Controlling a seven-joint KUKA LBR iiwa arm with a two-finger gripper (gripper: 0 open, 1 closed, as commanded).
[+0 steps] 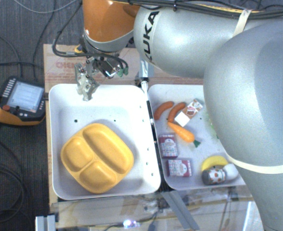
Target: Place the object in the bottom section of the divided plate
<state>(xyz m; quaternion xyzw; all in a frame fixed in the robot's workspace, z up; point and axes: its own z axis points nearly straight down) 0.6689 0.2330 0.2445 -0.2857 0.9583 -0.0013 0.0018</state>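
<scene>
A yellow divided plate (97,158) with three sections lies in the left white bin (124,107), toward its front left. My gripper (87,86) hangs over the far left corner of that bin, well behind the plate and apart from it. No object shows in the plate's sections. The big grey arm crosses the right of the view and hides part of the right bin (199,150).
The right bin holds two sausages (163,109), an orange carrot (181,131), a small white and red carton (189,112), two red packets (169,146), a banana (213,162) and a small can (213,176). A teach pendant (19,100) lies left of the bench.
</scene>
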